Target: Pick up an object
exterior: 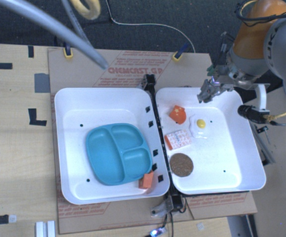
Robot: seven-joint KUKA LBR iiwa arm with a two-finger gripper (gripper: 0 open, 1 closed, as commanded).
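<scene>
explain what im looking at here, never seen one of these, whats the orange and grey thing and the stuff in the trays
One camera looks down at a slant on a bench. The orange and grey thing is a robot arm reaching in from the right; its gripper hangs over the right bin's far edge, and nothing is visible in it. That bin has an orange piece, a fried-egg toy, a small printed packet and a brown disc. The left bin has a blue divided plate and an orange block.

Two white bins (64, 147); blue divided plate (118, 153); orange block (146, 180) beside it; orange-red wedge (178, 114); white piece with yellow centre (200, 125); red-and-white checked packet (177, 140); speckled brown disc (181, 165); arm (261, 33) was grey, banded orange.
</scene>
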